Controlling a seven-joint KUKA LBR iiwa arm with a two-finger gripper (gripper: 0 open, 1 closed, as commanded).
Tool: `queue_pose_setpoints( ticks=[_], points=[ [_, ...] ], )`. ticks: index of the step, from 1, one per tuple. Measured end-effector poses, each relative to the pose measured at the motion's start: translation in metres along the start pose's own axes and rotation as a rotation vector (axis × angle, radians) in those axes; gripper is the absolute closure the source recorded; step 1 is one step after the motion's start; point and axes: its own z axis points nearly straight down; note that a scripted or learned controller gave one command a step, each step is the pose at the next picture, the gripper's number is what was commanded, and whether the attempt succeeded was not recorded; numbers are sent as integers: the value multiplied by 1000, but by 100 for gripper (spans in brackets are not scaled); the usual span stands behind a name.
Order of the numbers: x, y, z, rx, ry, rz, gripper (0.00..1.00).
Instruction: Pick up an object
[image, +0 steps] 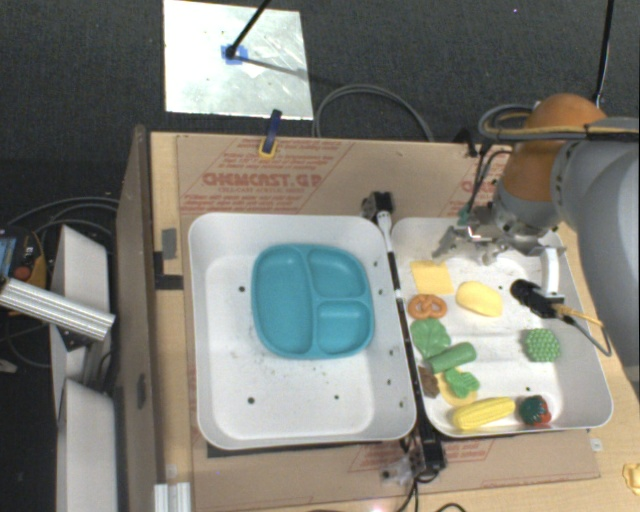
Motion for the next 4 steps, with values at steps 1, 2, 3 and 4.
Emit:
queue_pose_setpoints(
  ticks=[1,2,3,4],
  points=[
    [56,-48,-38,3,3,-7,0],
    [41,-58,-3,-7,3,0,0],
    [-31,-9,-58,-8,-5,2,0],
    [8,0,-23,3,2,-7,0]
  ],
)
